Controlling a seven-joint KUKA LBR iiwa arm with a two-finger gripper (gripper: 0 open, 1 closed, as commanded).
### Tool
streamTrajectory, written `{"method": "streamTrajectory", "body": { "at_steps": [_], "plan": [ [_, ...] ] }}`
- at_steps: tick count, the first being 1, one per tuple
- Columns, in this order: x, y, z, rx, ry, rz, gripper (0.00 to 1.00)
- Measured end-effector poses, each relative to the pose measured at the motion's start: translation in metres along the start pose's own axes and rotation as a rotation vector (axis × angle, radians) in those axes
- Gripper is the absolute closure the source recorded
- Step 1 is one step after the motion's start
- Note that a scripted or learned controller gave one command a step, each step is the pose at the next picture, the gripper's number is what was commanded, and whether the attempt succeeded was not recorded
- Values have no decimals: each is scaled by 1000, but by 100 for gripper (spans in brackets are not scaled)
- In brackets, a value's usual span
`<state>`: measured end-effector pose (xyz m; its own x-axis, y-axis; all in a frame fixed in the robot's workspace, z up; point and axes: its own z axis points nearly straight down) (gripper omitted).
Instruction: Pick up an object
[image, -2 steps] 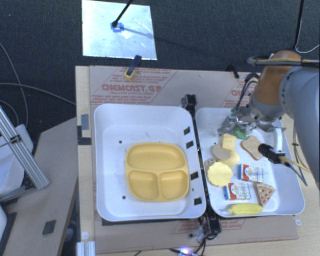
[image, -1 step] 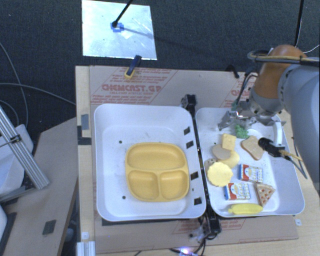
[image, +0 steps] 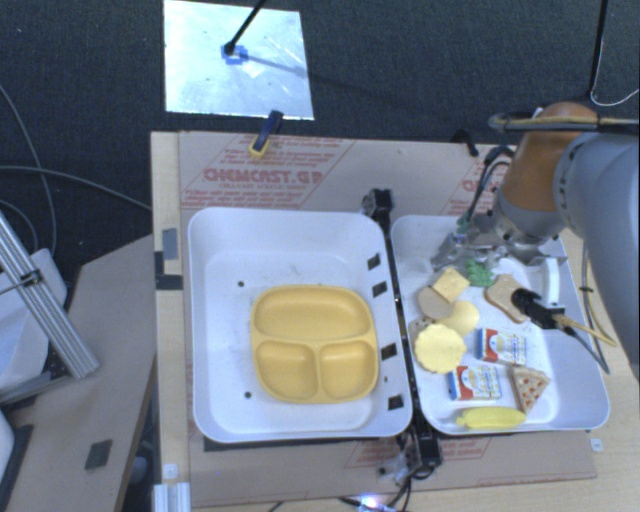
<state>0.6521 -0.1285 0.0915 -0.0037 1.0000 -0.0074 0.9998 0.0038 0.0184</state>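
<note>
One cheese cube (image: 450, 284) lies just below the jaws, whose state I cannot tell.

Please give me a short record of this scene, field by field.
left bin: holds a yellow divided plate
right bin: holds toy food
toy food: cheese wedge, banana, pizza slice, two small cartons
arm: over the right bin's far end
gripper: low, beside the cheese wedge

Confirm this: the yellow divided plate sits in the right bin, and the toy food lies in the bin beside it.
Wrong bin. In the camera view the yellow divided plate sits in the left bin; the toy food lies in the bin beside it, the right bin.
</note>
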Motion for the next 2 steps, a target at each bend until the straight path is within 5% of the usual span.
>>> {"method": "streamTrajectory", "body": {
  "at_steps": [1,2],
  "plan": [
    [-15,20,3,5,4,-1,0],
    [-15,19,-6,10,6,-3,100]
  ]
}}
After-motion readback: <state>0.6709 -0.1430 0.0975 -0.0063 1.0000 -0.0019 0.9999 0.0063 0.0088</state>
